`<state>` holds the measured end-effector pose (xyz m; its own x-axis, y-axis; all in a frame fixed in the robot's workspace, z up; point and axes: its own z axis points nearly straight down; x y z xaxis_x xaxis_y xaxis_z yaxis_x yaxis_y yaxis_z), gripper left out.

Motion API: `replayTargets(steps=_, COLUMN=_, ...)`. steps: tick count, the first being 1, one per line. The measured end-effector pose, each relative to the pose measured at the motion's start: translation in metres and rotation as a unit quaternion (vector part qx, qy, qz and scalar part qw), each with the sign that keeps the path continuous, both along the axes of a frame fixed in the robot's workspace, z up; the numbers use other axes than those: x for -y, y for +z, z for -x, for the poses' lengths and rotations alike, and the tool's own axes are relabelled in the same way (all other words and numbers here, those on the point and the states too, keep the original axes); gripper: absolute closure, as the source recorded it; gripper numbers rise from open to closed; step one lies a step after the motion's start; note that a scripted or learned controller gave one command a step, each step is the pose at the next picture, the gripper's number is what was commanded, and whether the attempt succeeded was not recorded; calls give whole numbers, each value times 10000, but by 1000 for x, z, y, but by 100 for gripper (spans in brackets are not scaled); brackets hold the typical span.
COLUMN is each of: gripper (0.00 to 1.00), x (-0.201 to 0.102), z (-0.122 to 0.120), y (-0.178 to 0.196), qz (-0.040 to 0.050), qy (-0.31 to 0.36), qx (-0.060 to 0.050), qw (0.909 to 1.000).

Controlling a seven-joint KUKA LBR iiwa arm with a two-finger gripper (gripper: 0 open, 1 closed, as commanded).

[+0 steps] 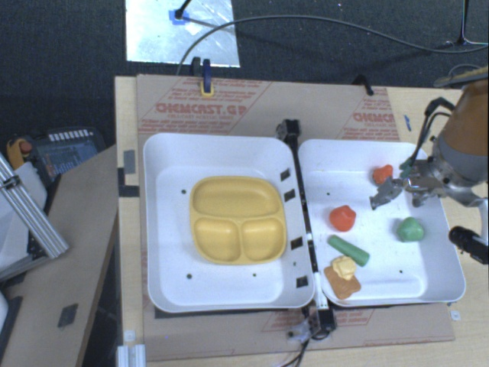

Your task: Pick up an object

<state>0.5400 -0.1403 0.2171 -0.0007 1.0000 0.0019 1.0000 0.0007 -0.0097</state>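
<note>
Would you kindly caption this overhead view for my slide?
End effector poised over right bin of toy foods; yellow tray in left bin.

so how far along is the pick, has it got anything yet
Nothing looks picked yet. The pincer is over the right bin, with nothing visible between its fingers. The orange piece, red piece, green lump and green stick all lie in the bin. Grasping and lifting remain.

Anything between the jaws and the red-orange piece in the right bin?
Nothing visible. The gripper sits over bare bin floor, up and right of the red-orange piece. The small orange piece lies above that path, the green rounded piece to the right.
</note>
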Motion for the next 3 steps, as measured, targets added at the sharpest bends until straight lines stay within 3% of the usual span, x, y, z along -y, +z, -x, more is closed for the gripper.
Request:
replayTargets(steps=1, gripper=0, x=0, z=-3, y=6, qz=9, qy=13, qx=54, qw=10000)
replayTargets(steps=3, gripper=0, x=-2, z=-2, y=-99, qz=5, qy=0, qx=30, qw=10000)
